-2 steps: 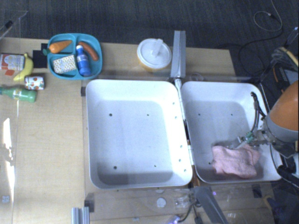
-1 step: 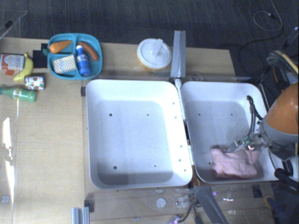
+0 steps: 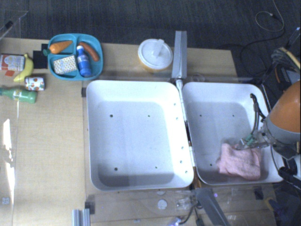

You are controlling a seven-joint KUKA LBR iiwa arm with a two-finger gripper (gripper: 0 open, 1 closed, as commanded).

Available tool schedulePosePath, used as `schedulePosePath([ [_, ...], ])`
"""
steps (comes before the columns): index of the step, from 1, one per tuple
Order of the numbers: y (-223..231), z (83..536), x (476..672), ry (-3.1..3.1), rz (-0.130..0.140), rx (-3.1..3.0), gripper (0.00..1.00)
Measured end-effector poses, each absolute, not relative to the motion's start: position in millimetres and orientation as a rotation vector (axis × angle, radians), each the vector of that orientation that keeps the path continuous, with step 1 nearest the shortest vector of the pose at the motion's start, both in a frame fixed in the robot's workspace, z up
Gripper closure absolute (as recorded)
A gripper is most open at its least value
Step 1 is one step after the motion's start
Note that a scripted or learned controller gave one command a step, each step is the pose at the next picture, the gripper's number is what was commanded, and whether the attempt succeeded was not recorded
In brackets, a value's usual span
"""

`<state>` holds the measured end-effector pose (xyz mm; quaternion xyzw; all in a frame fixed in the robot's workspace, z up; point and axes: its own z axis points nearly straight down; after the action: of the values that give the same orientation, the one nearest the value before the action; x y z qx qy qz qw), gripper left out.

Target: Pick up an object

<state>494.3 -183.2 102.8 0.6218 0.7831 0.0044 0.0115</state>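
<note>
Camera view: hand (image 3: pixel 248 141) low in right bin (image 3: pixel 211 102), touching upper edge of one pink cloth (image 3: pixel 240 161) near front corner; opening hard to tell, arm cut off at right. Two white bins on desk (image 3: pixel 47 149); left bin (image 3: pixel 131 131).

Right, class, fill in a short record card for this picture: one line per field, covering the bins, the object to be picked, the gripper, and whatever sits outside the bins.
bins: two shallow white bins side by side, left bin, right bin
object: pink cloth, crumpled, in the right bin's near right corner
gripper: at the cloth's upper edge; grasp cannot be told
arm: orange band at the right edge
outside bins: blue divided tray with toy food, white lidded cup, banana, small can, green bottle
</note>
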Motion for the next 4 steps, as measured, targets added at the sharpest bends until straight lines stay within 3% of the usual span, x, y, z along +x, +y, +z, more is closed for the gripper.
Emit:
schedulePosePath([
  [1, -183, 103, 494.3, 2.442, 0.014, 1.939, 0.00],
  [2, -194, 90, 491.5, 2.458, 0.010, 1.938, 0.00],
  [3, -194, 103, 495.2, 2.452, 0.014, 1.925, 1.00],
  [4, -194, 103, 495.3, 2.452, 0.015, 1.925, 0.00],
])
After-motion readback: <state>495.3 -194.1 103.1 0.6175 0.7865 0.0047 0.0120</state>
